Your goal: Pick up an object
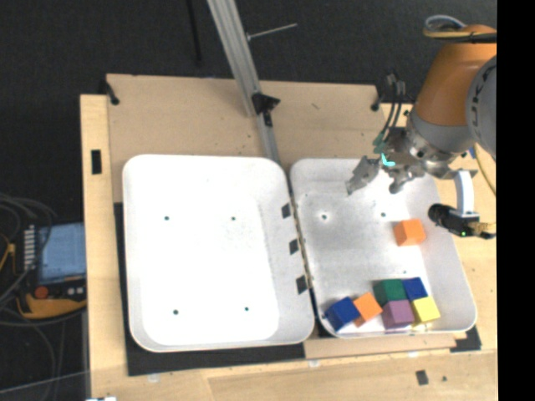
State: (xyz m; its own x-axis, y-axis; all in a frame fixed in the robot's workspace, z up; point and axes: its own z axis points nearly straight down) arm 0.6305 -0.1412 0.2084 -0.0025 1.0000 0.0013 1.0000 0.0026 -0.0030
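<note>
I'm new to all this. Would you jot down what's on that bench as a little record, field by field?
arm: reaches in from the right
gripper: open, above the right bin, holding nothing
lone block: orange block, apart from the others
cluster: blue, orange, green, purple and yellow blocks at the right bin's near edge
left bin: white, shallow

The tabletop [192, 115] carries two shallow white bins side by side: the left bin [209, 249] and the right bin [351, 241]. A slanted metal rail [238, 53] crosses the rear. A blue device [63, 253] with cables lies to the left.
</note>
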